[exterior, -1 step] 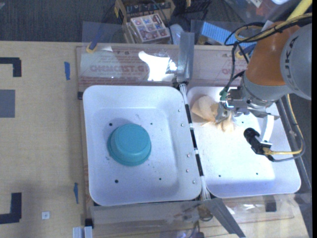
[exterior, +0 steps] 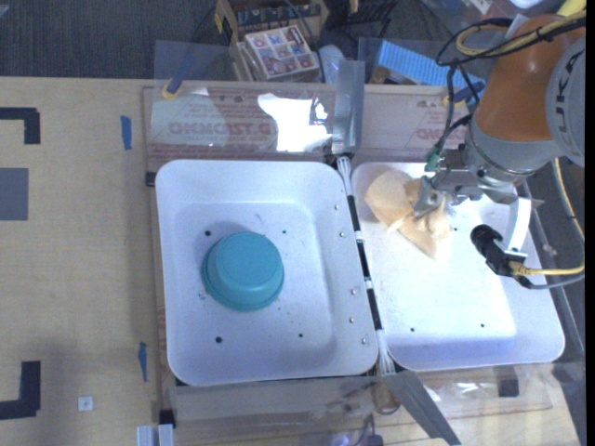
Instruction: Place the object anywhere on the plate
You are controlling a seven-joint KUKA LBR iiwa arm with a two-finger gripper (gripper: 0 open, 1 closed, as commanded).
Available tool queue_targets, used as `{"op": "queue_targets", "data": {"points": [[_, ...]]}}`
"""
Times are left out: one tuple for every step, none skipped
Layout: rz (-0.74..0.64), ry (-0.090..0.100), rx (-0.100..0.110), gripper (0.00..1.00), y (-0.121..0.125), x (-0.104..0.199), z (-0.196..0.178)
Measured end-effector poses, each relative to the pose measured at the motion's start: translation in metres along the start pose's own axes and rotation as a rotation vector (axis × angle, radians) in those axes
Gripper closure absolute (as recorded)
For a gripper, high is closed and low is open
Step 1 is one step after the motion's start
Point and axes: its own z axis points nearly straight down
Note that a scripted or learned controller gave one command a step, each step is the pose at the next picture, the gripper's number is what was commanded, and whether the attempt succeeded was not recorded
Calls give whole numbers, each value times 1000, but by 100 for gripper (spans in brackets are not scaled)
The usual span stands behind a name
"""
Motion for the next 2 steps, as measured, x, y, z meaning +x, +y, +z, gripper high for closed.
{"op": "queue_targets", "data": {"points": [[-400,1,1,100,-1,47,-8],[-801,-1,-5,100,11,105,-5]]}}
